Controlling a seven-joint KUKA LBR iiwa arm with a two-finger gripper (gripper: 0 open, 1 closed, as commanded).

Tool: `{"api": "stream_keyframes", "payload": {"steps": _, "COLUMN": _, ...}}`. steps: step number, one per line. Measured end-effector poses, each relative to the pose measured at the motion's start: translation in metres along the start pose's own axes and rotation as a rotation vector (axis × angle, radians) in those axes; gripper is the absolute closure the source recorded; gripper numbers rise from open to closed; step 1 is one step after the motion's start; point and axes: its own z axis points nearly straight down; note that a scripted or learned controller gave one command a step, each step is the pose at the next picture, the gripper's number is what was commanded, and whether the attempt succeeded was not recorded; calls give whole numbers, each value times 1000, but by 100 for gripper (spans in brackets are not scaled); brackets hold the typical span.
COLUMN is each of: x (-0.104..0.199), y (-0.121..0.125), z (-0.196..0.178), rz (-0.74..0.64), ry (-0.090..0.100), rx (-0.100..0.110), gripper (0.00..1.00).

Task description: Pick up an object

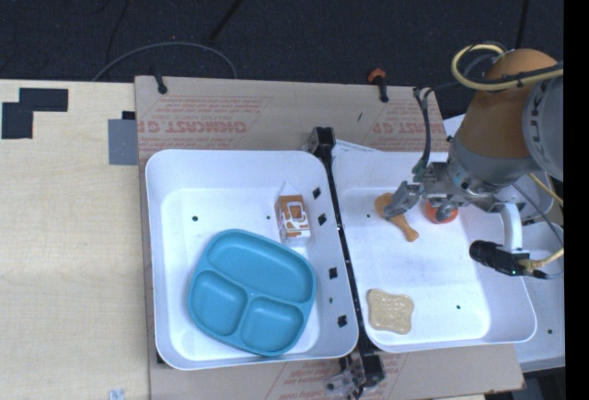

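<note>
The grey two-finger gripper (433, 198) hangs low in the right white bin (515, 320), directly over a tan wooden spoon-shaped piece (398, 214) and a small red-orange object (444, 213), presumably targeting either; its grip state cannot be told.

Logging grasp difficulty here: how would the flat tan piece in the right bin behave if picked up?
The flat tan piece lies very thin against the right bin floor, so an edge grip looks hard. Its irregular outline suggests something soft, perhaps floppy. It would probably slide rather than roll.
</note>
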Motion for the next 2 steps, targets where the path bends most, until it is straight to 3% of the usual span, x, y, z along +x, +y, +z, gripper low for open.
{"api": "stream_keyframes", "payload": {"steps": 1, "x": -1, "y": -2, "z": 44, "rz": 0, "ry": -1, "rx": -1, "gripper": 0}}
{"api": "stream_keyframes", "payload": {"steps": 2, "x": -3, "y": -1, "z": 31, "rz": 4, "ry": -1, "rx": -4, "gripper": 100}}
